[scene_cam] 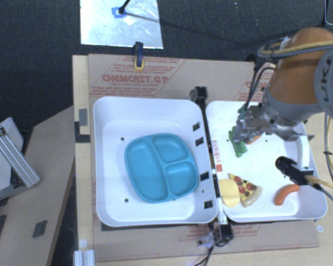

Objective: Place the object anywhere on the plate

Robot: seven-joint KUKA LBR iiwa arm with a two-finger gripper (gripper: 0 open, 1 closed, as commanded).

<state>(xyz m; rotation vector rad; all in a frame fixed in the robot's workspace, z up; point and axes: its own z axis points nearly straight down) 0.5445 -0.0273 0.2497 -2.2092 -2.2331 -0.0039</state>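
Green plastic shows just under the gripper, in the right bin: a small toy vegetable lying on the white floor near that bin's upper left, with a sliver of orange beside it. The metal gripper sits right on top of this piece, and whether it is spread, closed or clamped on the toy cannot be told from this angle. Judging by its look, the toy is light, hollow and stiff, with a smooth skin that could slip out of a shallow pinch, so a hold across its narrow middle seems safest. Lower in the same bin lie a pizza slice, a yellow wedge touching it, and a sausage. The blue plate, with three compartments, rests in the left bin, well apart from the toy.
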